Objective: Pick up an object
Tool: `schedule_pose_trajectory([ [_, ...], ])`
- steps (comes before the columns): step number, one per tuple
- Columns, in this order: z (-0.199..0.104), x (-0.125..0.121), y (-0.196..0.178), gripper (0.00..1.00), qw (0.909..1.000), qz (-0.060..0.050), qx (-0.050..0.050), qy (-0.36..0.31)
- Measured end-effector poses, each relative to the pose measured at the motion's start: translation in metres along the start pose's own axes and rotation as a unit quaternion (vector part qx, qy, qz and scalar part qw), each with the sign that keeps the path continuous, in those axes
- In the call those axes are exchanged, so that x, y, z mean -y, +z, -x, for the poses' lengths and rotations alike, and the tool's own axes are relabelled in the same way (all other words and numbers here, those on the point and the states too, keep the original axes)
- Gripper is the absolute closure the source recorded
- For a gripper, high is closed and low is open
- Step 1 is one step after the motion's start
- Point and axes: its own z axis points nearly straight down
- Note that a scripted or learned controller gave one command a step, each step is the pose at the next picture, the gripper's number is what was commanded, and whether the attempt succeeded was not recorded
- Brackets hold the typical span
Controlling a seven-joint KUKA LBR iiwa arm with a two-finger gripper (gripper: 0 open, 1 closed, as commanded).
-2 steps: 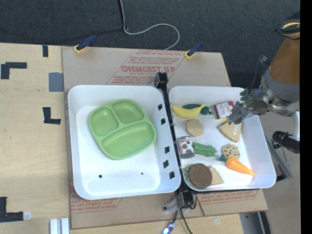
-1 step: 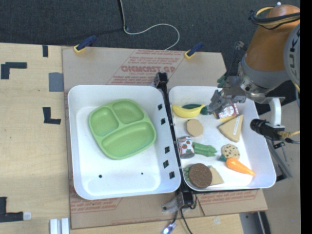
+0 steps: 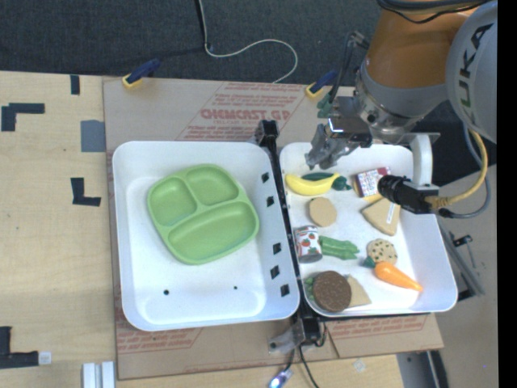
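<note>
Two shallow white plastic bins sit side by side on a sheet of brown printed cardboard point(image 3: 234, 111), which lies on the pale wooden bench point(image 3: 48, 241).

Left bin point(image 3: 133, 297): one light-green three-compartment plastic tray point(image 3: 202, 213), lying flat near the bin's middle and turned at a slant.

Right bin point(image 3: 432, 293), contents from left to right:
- yellow toy banana with a dark green tip point(image 3: 311, 183), lying flat at the far left of the bin, close to the divider between bins
- small printed food carton in red, white and green point(image 3: 308, 243), just beside the divider
- round tan cookie-like disc point(image 3: 322, 212), just below the banana
- dark brown round patty on a tan slice point(image 3: 332, 291), at the near edge
- green leafy vegetable piece point(image 3: 339, 248), touching the carton's right side
- small red-and-white packet point(image 3: 371, 182), right of the banana tip
- tan wedge-shaped slice point(image 3: 381, 216)
- round speckled cookie point(image 3: 381, 251)
- orange toy carrot point(image 3: 396, 276), tilted, near the right corner

Grey-and-orange arm point(image 3: 428, 31) reaches in from the right. Two-finger gripper point(image 3: 321, 159) hangs at the far left end of the right bin, directly above the banana. Fingertips are dark and overlap the banana's upper edge; cannot tell whether they are apart or closed, or whether they touch it. Banana appears to rest on the bin floor.
</note>
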Motion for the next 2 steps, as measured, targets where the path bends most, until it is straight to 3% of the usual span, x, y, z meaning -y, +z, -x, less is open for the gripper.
schedule_pose_trajectory([
  [1,-0.058,0.065,0.006,1.0,1.0,-0.005,0.001,0.002],
  [2,-0.073,0.076,-0.014,1.0,1.0,-0.003,0.001,0.004],
])
